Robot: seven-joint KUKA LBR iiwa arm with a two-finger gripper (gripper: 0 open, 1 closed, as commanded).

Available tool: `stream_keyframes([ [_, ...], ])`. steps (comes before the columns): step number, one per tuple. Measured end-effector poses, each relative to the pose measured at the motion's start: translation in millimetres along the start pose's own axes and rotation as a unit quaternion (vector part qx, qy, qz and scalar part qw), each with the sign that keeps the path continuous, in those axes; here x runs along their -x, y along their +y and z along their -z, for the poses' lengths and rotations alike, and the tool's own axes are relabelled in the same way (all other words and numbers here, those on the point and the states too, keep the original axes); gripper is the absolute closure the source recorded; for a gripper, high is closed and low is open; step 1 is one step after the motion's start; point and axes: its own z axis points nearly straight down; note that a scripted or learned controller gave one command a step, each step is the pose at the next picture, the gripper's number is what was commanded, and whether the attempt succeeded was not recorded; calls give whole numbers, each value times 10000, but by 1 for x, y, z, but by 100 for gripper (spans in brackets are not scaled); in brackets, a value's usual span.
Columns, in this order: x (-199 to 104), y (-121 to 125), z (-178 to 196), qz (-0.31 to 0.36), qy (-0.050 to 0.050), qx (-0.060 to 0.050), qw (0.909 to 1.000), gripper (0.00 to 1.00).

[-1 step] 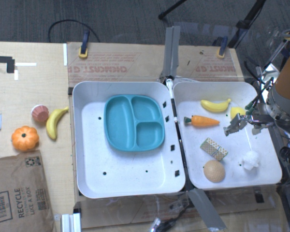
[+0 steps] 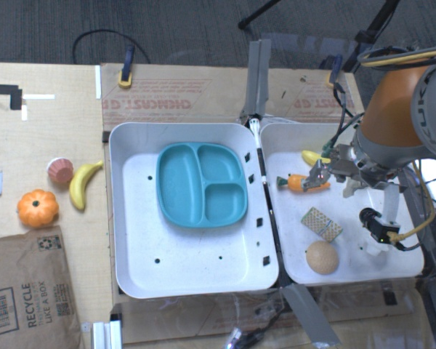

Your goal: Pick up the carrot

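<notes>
- Arm [image 2: 400, 115] reaching in from right, bent down over right bin [image 2: 349, 271]
- Gripper [image 2: 321, 174] pinching carrot [image 2: 302, 184]'s right end, fingers pressed on it

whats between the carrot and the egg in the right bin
A patterned sponge lies between the carrot and the egg, seen in the camera view.

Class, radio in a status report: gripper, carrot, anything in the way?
Gripper low over right bin, at carrot's end. Carrot lying on bin floor. Yellow item close behind; patterned sponge nearer the front.
</notes>
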Motion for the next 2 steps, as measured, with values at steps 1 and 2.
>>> stream_keyframes([
  [1, -14, 62, -72, 267, -5, 20, 9996, 0],
  [2, -13, 62, -63, 253, -7, 15, 9997, 100],
])
